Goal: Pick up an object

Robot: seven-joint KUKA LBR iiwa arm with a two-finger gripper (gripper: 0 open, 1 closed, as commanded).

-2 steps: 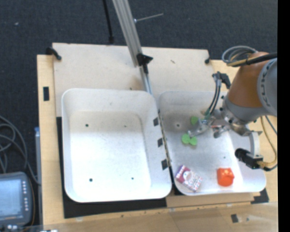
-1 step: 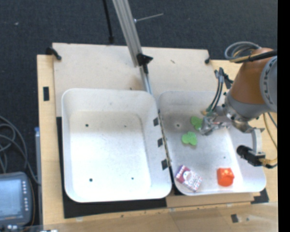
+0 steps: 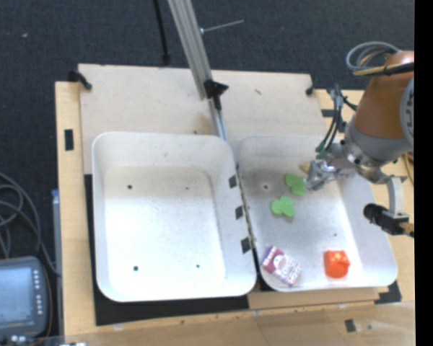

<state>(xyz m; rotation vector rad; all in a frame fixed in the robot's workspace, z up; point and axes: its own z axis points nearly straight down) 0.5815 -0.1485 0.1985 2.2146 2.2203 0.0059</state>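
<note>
Tool point(image 3: 316, 176) beside upper green piece point(image 3: 296, 184); grip state unreadable. Piece probably light, flat, thin: pinch across edges.

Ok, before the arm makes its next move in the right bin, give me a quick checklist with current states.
1. Gripper over the right bin: ok, it sits near the bin's upper middle.
2. Target nearby: ok, a green piece lies right beside the gripper.
3. Object held: cannot tell, nothing is visibly between the fingers.
4. Finger state: cannot tell from this angle.
5. Other items apart from the target: ok, the second green piece, the orange block and the packet lie separately.
6. Objects inside the bin: ok, though the packet sits at the lower rim.
</note>
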